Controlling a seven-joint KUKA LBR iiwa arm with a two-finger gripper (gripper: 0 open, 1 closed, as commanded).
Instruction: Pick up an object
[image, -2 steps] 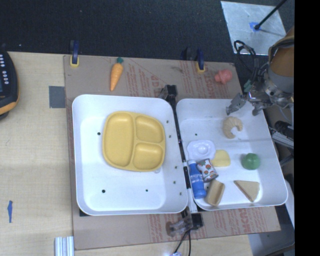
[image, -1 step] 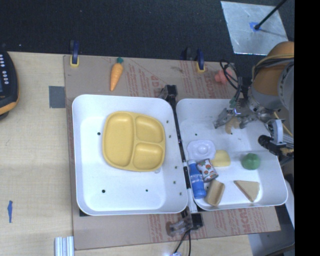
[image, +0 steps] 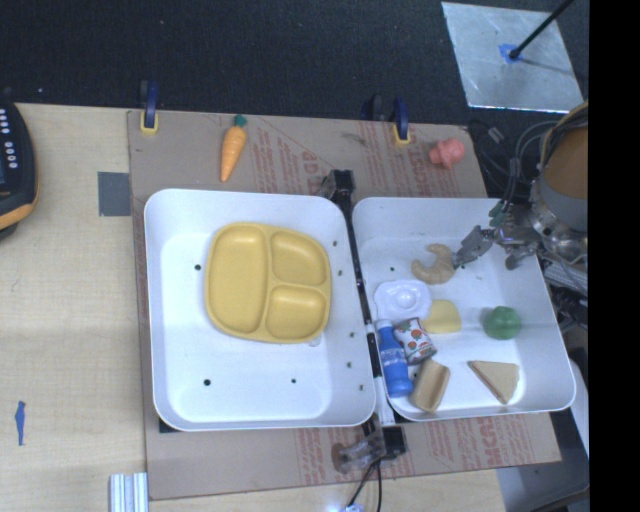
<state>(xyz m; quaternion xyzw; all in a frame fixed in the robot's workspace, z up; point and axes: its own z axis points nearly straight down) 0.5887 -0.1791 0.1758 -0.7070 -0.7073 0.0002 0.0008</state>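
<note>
The right bin (image: 520, 215) holds several small objects: a tan curved pastry (image: 434, 264), a white round lid (image: 402, 297), a yellow chunk (image: 443, 317), a green ball (image: 502, 321), a blue bottle (image: 393, 364), a printed packet (image: 415, 340), a bread roll (image: 430, 386) and a tan wedge (image: 496, 378). My gripper (image: 493, 250) hangs over the bin's upper right part, open, with nothing between its fingers. Its left fingertip (image: 468, 249) is just right of the pastry.
A yellow divided plate (image: 268, 280) lies in the left bin (image: 175, 400). Outside the bins, a toy carrot (image: 232, 148) and a pink object (image: 447, 151) rest on the back of the board. A black device (image: 12, 165) sits at the far left edge.
</note>
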